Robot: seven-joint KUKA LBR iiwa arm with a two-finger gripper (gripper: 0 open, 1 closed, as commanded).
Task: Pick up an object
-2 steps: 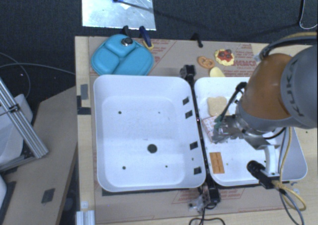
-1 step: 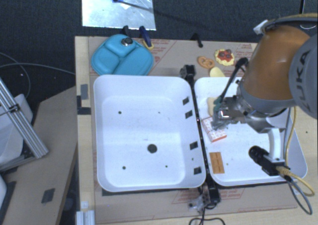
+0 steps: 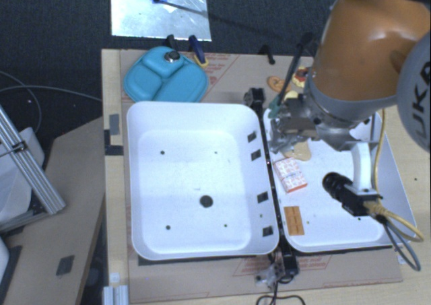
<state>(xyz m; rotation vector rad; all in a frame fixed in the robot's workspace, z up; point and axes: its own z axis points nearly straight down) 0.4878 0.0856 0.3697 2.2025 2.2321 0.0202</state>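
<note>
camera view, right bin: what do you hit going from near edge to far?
orange card → red-and-white box → tan piece, partly hidden

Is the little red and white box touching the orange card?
Apart. The camera view shows bare floor of the right bin between the red and white box and the orange card.
</note>
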